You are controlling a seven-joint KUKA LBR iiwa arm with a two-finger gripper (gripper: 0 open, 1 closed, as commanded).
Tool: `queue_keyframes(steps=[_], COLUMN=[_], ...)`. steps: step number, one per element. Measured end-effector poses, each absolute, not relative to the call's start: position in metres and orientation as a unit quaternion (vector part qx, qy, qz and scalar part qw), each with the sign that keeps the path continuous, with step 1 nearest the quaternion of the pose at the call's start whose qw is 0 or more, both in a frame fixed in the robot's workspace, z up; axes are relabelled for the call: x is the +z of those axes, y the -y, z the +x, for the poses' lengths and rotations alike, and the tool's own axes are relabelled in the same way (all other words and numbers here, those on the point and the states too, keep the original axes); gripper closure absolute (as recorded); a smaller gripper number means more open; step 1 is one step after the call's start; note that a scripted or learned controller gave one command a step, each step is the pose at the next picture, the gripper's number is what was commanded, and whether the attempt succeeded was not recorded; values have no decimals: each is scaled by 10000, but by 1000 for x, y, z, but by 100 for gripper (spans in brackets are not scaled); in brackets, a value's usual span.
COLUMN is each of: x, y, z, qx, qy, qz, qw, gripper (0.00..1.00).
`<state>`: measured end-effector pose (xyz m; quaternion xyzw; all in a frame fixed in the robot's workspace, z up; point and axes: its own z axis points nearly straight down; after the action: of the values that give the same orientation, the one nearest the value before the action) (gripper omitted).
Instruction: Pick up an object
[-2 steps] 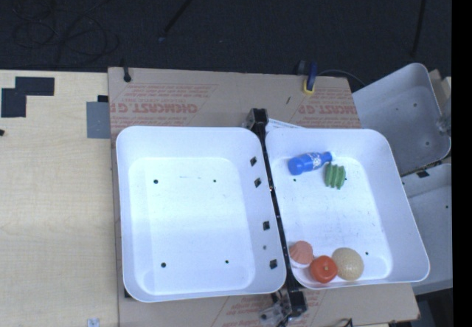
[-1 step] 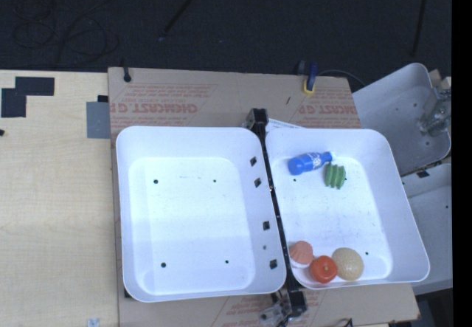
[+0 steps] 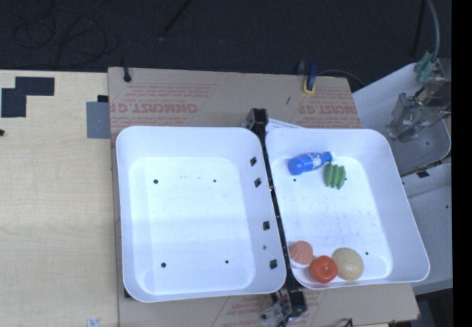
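Waiting pre-reach: blue bottle (image 3: pixel 309 162) sits at 12 o'clock in right bin (image 3: pixel 408 222). Finger state: cannot tell. Next, likely descend over it.

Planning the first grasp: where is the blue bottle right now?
The blue bottle lies on its side in the right bin, near its far edge, just left of the green object.

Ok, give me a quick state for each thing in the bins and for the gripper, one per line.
blue bottle: lying on its side, far part of right bin
green object: resting beside the bottle, apart from it
pink object: near corner, touching the red ball
red ball: against the near wall
tan ball: touching the red ball
gripper: outside the bins, holding nothing
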<state>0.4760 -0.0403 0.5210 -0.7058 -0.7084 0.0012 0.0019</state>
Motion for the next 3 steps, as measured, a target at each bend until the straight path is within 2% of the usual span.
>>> queue_keyframes(steps=[1,2,3], x=[538,537,428], y=[5,-4,46], z=[476,476,475], qx=[4,12,55], qy=[7086,7075,7053], qz=[-7057,-7067,-7089], qw=[6,13,48], gripper=[100,100,100])
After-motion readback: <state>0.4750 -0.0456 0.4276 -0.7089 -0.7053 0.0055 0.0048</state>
